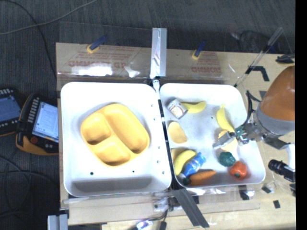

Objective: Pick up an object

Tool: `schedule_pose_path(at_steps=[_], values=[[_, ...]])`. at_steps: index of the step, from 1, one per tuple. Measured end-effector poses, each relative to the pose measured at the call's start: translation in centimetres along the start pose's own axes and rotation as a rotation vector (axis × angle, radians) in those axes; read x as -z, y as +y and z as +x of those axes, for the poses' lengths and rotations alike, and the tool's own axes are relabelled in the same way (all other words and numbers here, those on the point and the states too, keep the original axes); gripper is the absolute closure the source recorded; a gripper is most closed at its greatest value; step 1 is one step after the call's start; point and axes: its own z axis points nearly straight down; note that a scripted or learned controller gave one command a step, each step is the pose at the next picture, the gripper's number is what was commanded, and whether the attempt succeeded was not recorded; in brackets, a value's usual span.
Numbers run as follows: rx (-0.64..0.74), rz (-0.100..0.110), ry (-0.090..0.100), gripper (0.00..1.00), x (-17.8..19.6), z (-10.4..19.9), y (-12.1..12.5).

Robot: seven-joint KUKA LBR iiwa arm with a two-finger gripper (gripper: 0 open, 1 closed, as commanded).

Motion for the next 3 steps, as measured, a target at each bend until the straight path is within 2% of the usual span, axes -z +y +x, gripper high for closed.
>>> schedule_pose_path(at_steps=[1,2,3], values=[[0.147,-0.016,0.005,0.00,-6.6,-3.7,8.6],[0.148,-0.018,0.001,1.00,-5.7,-3.9,8.8],[0.024,0.000,-0.002,1.00,2.3,0.9,11.4]])
